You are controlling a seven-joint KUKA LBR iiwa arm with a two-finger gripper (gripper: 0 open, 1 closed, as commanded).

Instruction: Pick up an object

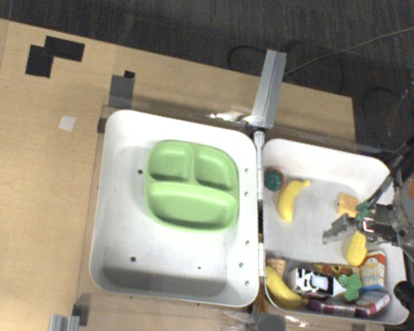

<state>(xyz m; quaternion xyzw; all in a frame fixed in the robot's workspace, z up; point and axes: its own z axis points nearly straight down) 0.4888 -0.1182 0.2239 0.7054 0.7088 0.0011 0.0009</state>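
- On the bench (21, 193), two white bins are sitting side by side, their inner rims nearly touching: the left bin (113, 208) and the right bin (325, 161).
- One green divided plate (192, 183) is lying in the left bin, toward its far edge, leaving bare white floor along the near edge and the left wall.
- Two bananas are showing in the right bin: one upright banana (289, 198) near the far-left corner, and a second banana (280, 289) curling in the near-left corner.
- One small dark-green ball (272, 180) is resting just beside the upright banana, against the left wall.
- One yellow corn cob (356, 247) is lying near the right wall, right by the gripper.
- One orange wedge (347, 202) is sitting beyond the corn, toward the far-right corner.
- Along the near edge, a black-and-white toy (312, 280), a small bottle (372, 275) and other small pieces are crowding together.
- Open floor is stretching across the middle of the right bin, between the upright banana and the corn.
- The gripper (347, 227) is hanging over the right side of the right bin, its fingers spread apart and grasping nothing.
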